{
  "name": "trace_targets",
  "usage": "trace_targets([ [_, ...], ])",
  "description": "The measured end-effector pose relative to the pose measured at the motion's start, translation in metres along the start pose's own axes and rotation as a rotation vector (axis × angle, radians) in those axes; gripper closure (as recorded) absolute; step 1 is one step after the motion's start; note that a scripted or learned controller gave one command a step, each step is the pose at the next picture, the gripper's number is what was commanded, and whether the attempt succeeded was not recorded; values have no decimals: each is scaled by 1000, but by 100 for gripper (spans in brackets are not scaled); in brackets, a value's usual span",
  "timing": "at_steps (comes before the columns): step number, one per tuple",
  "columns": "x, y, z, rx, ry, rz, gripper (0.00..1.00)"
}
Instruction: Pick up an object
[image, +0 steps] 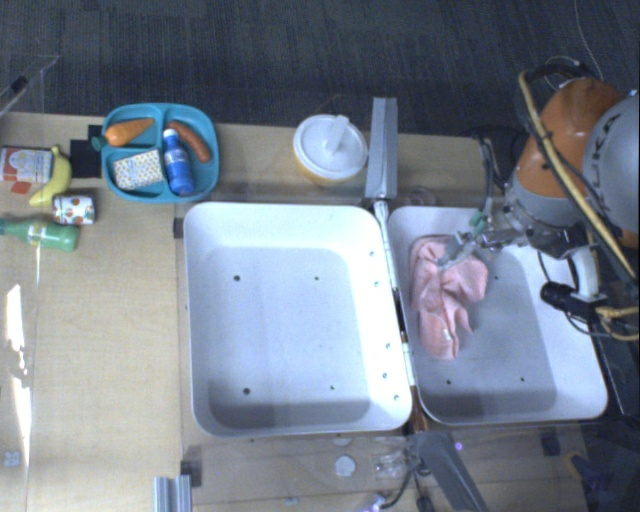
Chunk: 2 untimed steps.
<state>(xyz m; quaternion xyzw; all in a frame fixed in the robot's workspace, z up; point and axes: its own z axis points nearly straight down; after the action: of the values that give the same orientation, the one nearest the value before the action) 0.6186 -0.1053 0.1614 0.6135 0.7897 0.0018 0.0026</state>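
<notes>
A crumpled pink cloth (443, 298) lies in the left half of the right bin (525, 395), stretched from the bin's back toward its middle. My gripper (470, 243) reaches in from the right and sits low over the cloth's upper right corner, at or just above the fabric. Its tips are small and blend with the cloth. The grey arm with its orange band (572, 120) rises behind the gripper at the upper right.
The left bin (290, 320) adjoins the right one along a thin divider. Behind the bins stand a white lidded cup (331, 148) and a blue divided tray (160, 150) of toy food. A banana (52, 178), a small can (73, 209) and a green bottle (40, 234) lie at the far left.
</notes>
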Motion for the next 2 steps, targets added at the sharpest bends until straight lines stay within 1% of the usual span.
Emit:
trace_targets([
  [1, -22, -34, 63, 6, 1, 328, 0],
  [2, 12, -12, 71, -6, -2, 156, 0],
])
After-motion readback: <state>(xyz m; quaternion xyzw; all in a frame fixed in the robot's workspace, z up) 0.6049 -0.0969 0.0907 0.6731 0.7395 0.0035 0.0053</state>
